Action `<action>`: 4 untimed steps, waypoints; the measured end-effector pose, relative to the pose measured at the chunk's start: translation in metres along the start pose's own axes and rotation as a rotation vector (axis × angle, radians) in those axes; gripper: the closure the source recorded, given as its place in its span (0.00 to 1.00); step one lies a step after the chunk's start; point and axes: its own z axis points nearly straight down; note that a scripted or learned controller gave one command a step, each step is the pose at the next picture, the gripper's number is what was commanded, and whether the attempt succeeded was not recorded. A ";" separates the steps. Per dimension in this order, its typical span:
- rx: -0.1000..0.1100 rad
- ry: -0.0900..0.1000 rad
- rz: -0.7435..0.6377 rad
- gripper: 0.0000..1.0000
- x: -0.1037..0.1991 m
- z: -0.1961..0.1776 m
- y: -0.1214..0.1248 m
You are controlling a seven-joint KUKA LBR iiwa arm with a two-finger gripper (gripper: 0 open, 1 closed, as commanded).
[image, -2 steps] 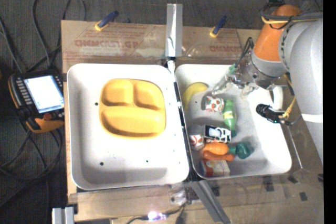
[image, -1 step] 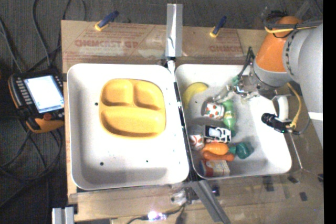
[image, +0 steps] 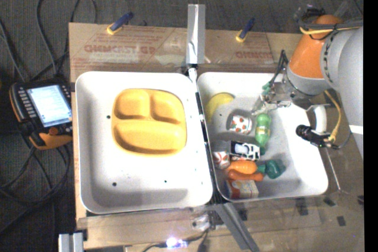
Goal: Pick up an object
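While above the green bottle (image: 261, 128), tool (image: 269, 95) apparently unladen.

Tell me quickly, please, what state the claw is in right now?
Claw: poised above the right bin, over the green bottle; open or closed cannot be told.

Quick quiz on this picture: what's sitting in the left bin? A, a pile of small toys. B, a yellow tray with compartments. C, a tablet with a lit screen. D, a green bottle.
B: the yellow compartment tray lies alone in the left bin, while the small toys, among them the green bottle, are in the right bin.
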 end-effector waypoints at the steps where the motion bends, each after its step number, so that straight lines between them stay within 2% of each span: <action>1: 0.000 0.000 0.000 0.00 0.000 0.000 0.000; 2: -0.003 -0.002 -0.100 0.00 0.018 0.009 -0.034; 3: -0.005 0.002 -0.100 1.00 0.019 -0.001 -0.034; 4: 0.011 0.008 -0.089 1.00 0.098 -0.085 -0.038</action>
